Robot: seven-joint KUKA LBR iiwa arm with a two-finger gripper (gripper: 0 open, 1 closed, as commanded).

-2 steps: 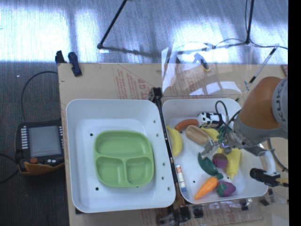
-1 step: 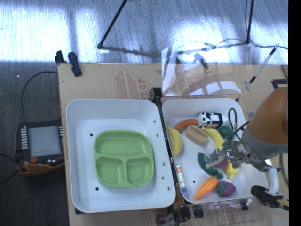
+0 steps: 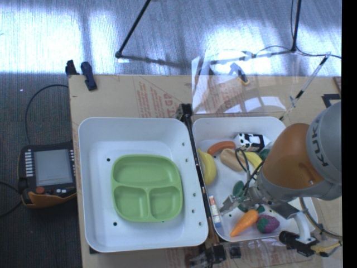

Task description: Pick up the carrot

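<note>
The carrot (image 3: 244, 223) is orange with a green top and lies slantwise near the front of the right bin (image 3: 202, 128). My gripper (image 3: 235, 200) hangs low over the bin, just above and to the left of the carrot's upper end. It is very close to the carrot, and I cannot tell whether they touch. The arm's orange band (image 3: 288, 164) covers the bin's right side and hides whatever lies beneath it. Nothing shows as held.
A purple fruit (image 3: 268, 223) lies right beside the carrot. A white tube (image 3: 213, 209) rests along the bin's left wall. Behind sit a yellow fruit (image 3: 207, 167), a bread roll (image 3: 231, 159), a red sausage (image 3: 221, 147) and a black-and-white toy (image 3: 249, 141). The left bin (image 3: 95, 149) holds a green divided plate (image 3: 147, 187).
</note>
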